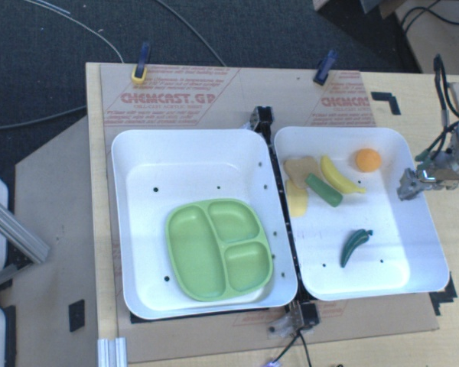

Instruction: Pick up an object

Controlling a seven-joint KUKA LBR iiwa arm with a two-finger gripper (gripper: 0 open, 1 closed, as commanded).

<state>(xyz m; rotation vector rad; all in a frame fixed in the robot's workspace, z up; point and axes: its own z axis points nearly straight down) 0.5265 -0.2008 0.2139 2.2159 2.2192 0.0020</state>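
Peeking in at right, hand (413, 183) half cropped.

Grey metallic gripper (410, 183), dark cables

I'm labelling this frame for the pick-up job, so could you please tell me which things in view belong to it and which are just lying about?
Job:
- end effector
- right bin
- orange ball
- banana
- green cylinder
- dark green pepper
- tan piece
- yellow piece

Lying about:
- left bin
- green tray
- blue clamps
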